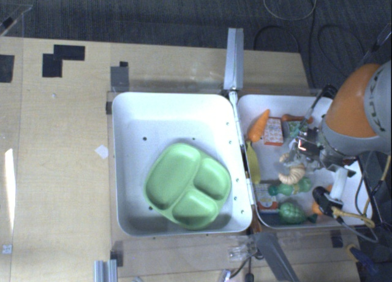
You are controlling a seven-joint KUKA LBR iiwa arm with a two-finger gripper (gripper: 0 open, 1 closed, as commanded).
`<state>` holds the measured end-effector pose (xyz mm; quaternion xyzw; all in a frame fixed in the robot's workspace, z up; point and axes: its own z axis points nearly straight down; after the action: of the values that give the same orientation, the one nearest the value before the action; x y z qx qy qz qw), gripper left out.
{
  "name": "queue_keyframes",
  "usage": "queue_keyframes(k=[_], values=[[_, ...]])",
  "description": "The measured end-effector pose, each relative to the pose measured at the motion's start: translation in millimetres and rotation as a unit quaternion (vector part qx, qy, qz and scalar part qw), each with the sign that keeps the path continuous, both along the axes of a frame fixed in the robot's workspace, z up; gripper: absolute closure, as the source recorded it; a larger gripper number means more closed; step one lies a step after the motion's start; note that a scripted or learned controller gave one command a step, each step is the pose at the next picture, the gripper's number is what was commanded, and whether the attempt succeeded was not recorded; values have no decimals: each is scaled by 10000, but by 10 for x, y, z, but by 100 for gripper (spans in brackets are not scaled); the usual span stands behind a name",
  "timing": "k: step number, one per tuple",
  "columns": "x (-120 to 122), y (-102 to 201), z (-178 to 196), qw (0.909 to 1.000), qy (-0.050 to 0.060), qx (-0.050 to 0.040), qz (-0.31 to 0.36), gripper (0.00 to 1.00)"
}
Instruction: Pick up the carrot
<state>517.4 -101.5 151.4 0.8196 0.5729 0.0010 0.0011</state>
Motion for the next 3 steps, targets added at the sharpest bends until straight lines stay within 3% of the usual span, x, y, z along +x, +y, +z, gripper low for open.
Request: queue_keyframes(k=[1,2,3], values=[[106,-185,224,9917,7,5,-1286,100],[-52,224,758,9957,-3,6,-926,100],[-287,357,1057,9252,-18,-17,3796,100]])
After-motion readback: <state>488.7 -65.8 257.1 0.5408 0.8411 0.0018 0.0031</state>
